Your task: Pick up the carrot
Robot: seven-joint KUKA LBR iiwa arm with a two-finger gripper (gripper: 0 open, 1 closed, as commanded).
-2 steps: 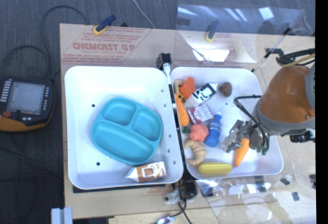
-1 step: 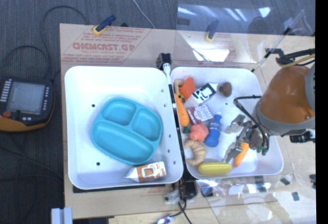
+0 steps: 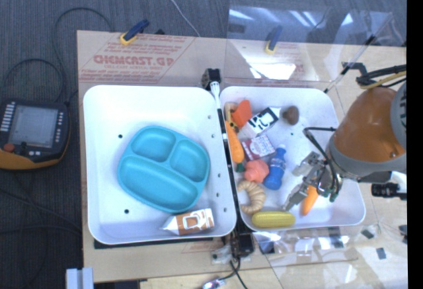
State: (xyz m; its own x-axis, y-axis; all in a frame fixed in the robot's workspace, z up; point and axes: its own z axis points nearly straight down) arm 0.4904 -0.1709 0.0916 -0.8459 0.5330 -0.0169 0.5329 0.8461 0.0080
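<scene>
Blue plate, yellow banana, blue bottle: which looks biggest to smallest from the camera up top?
1. Blue divided plastic plate, by far.
2. Yellow toy banana.
3. Small blue bottle, though the banana and bottle look nearly alike.

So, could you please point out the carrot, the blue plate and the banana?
carrot (image 3: 309,200): camera view, middle of its orange body.
blue plate (image 3: 147,178): camera view, its largest compartment.
banana (image 3: 272,219): camera view, middle of its length.
</scene>
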